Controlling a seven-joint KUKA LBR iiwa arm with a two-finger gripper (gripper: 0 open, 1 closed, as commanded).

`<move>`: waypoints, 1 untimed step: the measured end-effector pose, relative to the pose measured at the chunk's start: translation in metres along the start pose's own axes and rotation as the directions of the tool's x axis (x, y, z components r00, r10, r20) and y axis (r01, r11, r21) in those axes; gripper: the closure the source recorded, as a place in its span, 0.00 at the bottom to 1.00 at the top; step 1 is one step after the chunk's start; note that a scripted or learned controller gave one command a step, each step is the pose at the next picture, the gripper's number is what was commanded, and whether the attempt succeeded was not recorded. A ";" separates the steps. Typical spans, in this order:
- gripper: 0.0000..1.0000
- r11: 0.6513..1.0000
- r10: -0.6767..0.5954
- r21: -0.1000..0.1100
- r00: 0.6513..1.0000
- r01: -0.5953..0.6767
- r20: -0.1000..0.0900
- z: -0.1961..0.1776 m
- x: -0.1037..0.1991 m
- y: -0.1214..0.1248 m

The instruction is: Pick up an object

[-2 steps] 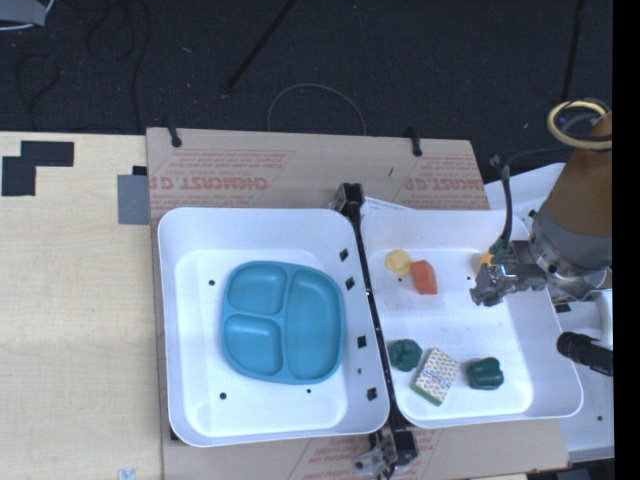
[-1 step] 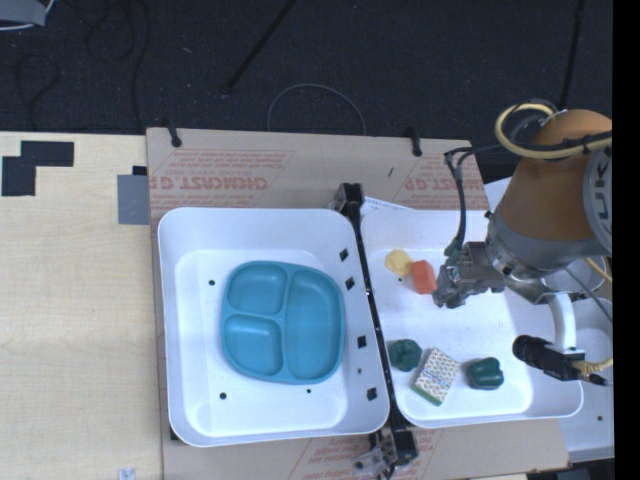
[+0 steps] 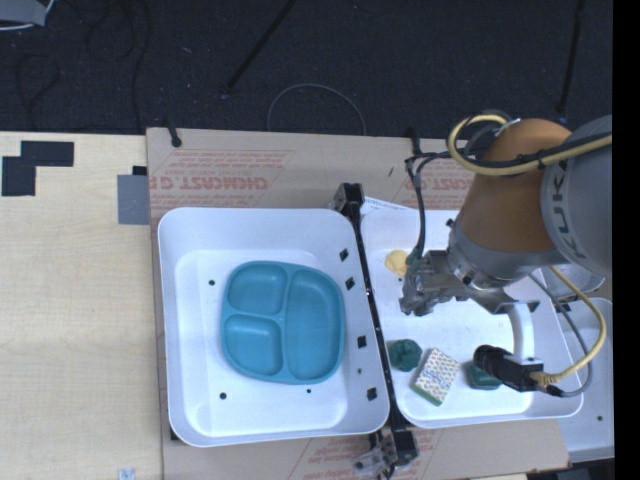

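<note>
Grey arm (image 3: 520,203) with orange band, closest to the lens, reaching over right bin (image 3: 400,408). Gripper (image 3: 420,298) low inside that bin, apparently positioned for a pick; whether open or closed, cannot tell. Just left of gripper: small yellow object (image 3: 397,262). Below gripper: dark green lump (image 3: 404,354), speckled pale block (image 3: 436,375), another green piece (image 3: 482,376). Free floor beneath gripper; divider wall close on left. Left bin (image 3: 185,238) across divider: blue sectioned plate (image 3: 282,320).
</note>
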State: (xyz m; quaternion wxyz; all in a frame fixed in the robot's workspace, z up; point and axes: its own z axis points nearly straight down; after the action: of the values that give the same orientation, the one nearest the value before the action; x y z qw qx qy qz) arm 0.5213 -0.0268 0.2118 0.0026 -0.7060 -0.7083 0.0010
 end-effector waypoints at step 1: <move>1.00 1.000 -0.001 0.001 1.000 0.001 0.000 -0.005 0.043 -0.011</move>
State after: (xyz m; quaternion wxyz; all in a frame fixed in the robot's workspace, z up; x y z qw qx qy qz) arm 0.5101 0.0159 0.2167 0.0030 -0.7056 -0.7086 0.0010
